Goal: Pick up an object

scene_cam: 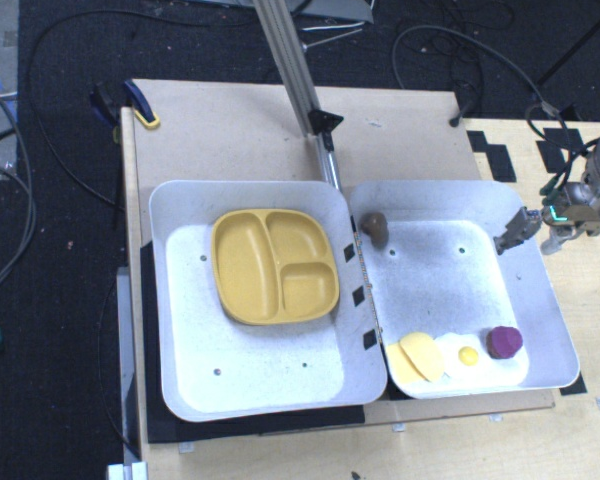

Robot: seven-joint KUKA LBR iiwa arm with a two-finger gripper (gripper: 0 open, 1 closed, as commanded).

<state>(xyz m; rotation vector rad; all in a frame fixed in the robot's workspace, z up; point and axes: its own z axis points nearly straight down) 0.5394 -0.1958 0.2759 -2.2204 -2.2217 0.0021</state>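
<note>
The objects to choose from lie in the right bin point(525, 268). A purple ball-shaped piece point(504, 342) sits toward five o'clock of that bin, near its lower right corner. Just at its nine o'clock are a small yellow round piece point(468, 356) and a pale whitish piece point(448, 348) touching it, then a flat yellow wedge point(416, 357) at the bin's seven o'clock corner. Well apart from these, a small brown lump point(376, 228) rests at the bin's eleven o'clock corner, close to the seam between the two bins.

The end effector point(515, 230) hangs at the right bin's two o'clock edge, above the rim, apart from every object; nothing is between its fingers, and whether it is spread or closed I cannot tell at this size. The arm's wrist point(580, 203) enters at three o'clock of the view.

The left bin point(180, 268) holds a yellow divided tray point(275, 266) with three compartments, sitting upper centre. No brand, label or readable writing shows on any object or bin; only small black tabs point(360, 296) line the seam.

Both bins rest on a tan wooden surface point(230, 133). A blue-and-yellow clamp point(140, 103) grips its eleven o'clock corner, and a slanted metal pole point(290, 53) rises toward twelve o'clock.
</note>
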